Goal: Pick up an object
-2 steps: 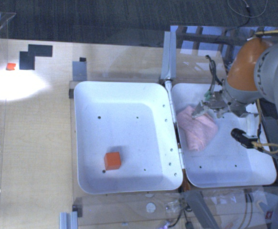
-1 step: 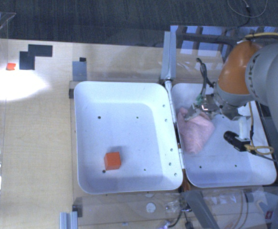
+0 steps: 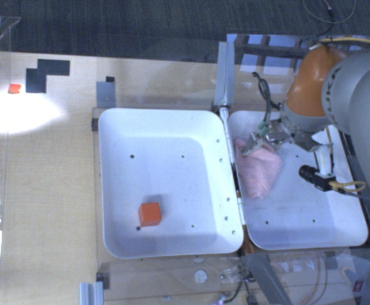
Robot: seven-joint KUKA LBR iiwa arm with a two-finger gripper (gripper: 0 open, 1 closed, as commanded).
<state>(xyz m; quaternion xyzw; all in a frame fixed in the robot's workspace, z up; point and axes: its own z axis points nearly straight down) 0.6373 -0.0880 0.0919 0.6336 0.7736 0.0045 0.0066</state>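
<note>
A small orange cube rests in the left bin, toward its near left corner. A crumpled pink cloth lies in the right bin, against its left wall. My gripper hangs over the top edge of the pink cloth, close to it or touching it. The grey arm with the orange band comes in from the upper right.
A metal divider stands between the two bins at the back. Black patches and a small orange marker sit on the bench at the far left. The right part of the right bin floor is bare white.
</note>
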